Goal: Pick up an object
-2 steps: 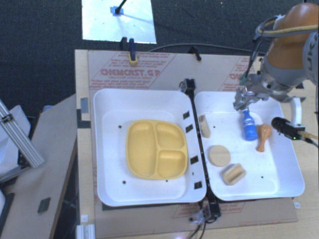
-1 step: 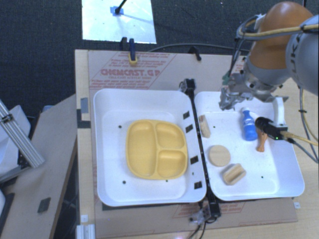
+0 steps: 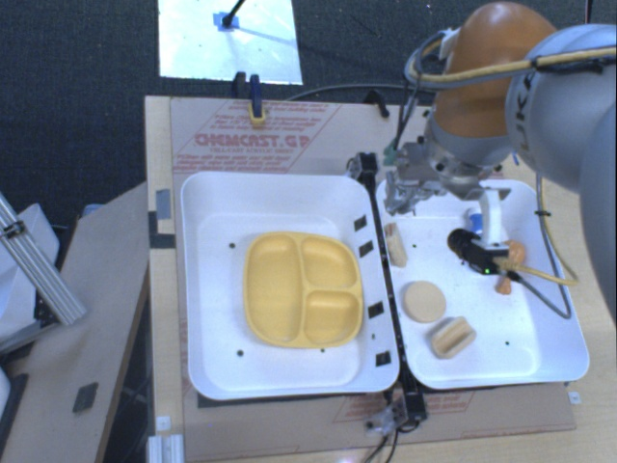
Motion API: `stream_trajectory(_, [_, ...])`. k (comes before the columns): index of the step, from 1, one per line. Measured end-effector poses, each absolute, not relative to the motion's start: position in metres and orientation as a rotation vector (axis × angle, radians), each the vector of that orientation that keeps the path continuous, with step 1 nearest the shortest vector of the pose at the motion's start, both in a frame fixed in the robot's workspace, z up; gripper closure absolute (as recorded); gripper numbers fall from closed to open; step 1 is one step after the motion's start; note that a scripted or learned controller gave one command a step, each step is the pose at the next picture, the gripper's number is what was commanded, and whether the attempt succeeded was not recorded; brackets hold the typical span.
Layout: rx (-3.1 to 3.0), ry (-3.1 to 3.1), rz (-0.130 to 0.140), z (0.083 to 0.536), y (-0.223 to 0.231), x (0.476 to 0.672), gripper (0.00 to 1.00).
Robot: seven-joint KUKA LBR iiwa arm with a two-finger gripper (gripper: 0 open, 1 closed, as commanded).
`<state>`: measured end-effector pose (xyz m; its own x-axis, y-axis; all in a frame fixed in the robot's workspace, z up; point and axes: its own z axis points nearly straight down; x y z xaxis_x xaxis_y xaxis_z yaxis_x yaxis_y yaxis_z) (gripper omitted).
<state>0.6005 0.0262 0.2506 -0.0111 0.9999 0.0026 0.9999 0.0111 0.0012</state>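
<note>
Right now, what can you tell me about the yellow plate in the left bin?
The yellow divided plate looks like smooth plastic, a rounded square with three hollows: one long one on the left side, two smaller ones on the right. It lies flat and face up on the floor of the left bin, near the middle, slightly turned. Nothing sits in it or touches it.

A dark carpet [image 3: 87, 56] is covering the floor around the bench. A pale square sheet [image 3: 228, 27] is lying on it at the top. The wooden bench top [image 3: 159, 143] is carrying a brown board with red lettering [image 3: 253, 141], and a blue clamp [image 3: 255, 93] is gripping its far edge. A metal rail [image 3: 39, 263] is slanting at the left.
</note>
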Motion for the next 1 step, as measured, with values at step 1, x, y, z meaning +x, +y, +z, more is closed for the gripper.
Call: stream_trajectory(1, [-2.211, -2.232, -0.005, 0.2479, 0.0780, 0.6052, 1.00])
